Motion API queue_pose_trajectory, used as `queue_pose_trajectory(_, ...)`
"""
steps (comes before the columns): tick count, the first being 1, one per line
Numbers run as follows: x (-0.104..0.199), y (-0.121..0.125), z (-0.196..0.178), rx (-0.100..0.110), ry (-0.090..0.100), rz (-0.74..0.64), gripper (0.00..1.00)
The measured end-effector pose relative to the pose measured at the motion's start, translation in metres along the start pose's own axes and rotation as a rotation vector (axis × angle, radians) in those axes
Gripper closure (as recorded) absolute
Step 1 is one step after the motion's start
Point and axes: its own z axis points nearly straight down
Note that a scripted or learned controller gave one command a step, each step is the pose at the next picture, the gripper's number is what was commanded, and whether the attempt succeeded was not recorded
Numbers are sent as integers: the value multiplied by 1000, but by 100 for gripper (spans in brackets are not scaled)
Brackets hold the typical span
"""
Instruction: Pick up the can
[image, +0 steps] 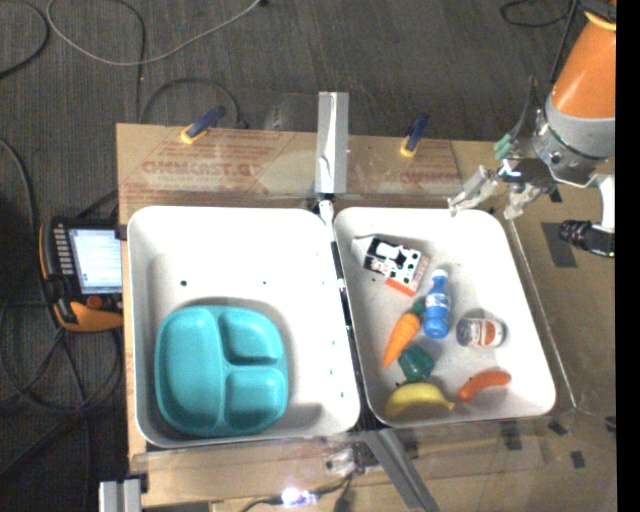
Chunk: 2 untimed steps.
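Cables trailed over the dark floor at the far left, beside a handheld pendant with a lit screen and orange trim; next came the left white bin, which held a teal divided tray lying flat in its lower part; a metal post stood at the back between the two bins, with a blue-and-yellow clamp to its left and another to its right on the brown surface; the right white bin held a small black-and-white box near its back, a carrot touching a blue bottle, a green item just below the carrot, a banana at the front wall, and a red-orange item beside it; the can lay on its side just right of the bottle, above the red-orange item; the end effector hung over the bin's back right corner, well apart from the can, its pale fingers spread and pinching nothing; the grey arm with its orange band rose to the upper right.
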Motion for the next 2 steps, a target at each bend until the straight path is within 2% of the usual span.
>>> queue_pose_trajectory(1,-46,-58,55,1,-2,-60,0)
queue_pose_trajectory(2,-46,-107,186,-7,6,-100,0)
